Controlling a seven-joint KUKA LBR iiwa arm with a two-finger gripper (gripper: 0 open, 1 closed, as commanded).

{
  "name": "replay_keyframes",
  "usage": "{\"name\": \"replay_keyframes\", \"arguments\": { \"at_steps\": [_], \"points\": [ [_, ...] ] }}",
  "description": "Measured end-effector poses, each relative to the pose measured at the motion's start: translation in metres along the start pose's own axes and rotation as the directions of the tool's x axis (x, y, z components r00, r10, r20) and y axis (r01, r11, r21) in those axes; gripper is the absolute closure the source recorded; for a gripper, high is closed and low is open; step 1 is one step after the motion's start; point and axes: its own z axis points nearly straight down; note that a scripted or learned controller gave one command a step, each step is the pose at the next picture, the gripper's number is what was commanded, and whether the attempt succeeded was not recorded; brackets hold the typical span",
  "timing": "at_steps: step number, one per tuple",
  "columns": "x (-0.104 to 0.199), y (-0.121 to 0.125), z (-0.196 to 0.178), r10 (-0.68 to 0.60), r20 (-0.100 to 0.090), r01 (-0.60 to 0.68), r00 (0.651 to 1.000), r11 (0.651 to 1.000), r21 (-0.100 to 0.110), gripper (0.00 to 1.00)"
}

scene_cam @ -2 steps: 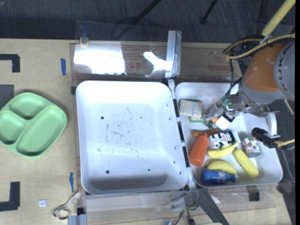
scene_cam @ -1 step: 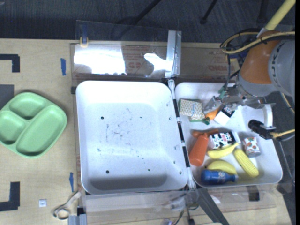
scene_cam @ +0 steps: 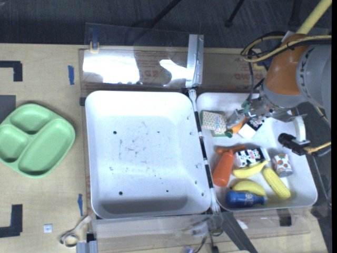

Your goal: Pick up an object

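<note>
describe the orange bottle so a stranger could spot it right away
Look in the right-hand white bin, along its left wall. The orange bottle lies there, beside two bananas. It is the one plain orange, long-necked thing among them.

The grey arm (scene_cam: 310, 73) is reaching in from the upper right, its gripper (scene_cam: 247, 112) pointing down-left.

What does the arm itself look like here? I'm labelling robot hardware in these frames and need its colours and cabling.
The arm is a bulky grey cylinder with a wide orange band above the wrist. Yellow and black cables loop over its top. The gripper is a small, dark grey and black assembly at the arm's end.
</note>
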Motion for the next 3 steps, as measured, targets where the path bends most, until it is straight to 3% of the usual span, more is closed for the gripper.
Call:
{"name": "replay_keyframes", "arguments": {
  "at_steps": [2,3],
  "points": [
    [0.009,0.006,0.000,-0.014,-0.008,0.014,1.000,1.000,-0.002,0.00],
    [0.019,0.013,0.008,-0.296,-0.024,0.296,0.955,0.955,-0.002,0.00]
  ]
}}
